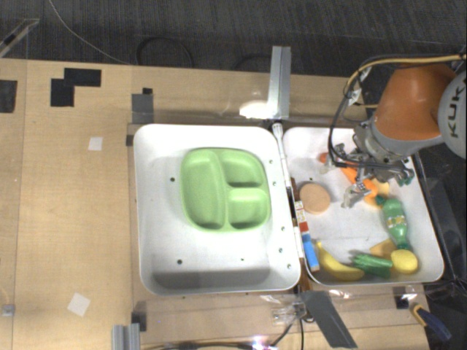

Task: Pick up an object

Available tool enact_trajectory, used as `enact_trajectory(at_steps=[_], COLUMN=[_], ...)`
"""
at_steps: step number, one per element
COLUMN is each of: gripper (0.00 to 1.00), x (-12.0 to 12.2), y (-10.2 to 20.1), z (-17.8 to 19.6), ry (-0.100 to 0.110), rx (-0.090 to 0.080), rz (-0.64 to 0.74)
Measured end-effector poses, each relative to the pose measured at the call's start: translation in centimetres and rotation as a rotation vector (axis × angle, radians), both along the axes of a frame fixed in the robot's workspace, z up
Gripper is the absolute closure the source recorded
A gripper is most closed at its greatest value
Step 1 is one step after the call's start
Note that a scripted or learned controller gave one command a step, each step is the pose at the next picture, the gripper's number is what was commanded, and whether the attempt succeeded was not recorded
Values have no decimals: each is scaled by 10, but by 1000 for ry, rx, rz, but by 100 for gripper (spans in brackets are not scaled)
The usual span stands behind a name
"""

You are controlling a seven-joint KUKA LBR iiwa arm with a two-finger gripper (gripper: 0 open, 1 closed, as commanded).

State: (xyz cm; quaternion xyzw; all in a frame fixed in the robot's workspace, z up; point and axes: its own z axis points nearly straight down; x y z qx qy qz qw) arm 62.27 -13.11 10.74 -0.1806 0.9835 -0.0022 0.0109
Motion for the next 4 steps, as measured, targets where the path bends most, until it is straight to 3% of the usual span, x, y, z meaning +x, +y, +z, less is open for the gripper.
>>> enact_trajectory(at_steps=[1,2,3,4], gripper=[0,100,0,0], x=[-3,2,2,7], y=[0,1,1,33], z=[-18,-2,-2,-18], ry=[9,-9,-8,9], rx=[1,1,1,2], rz=[-40,-39,-39,-52])
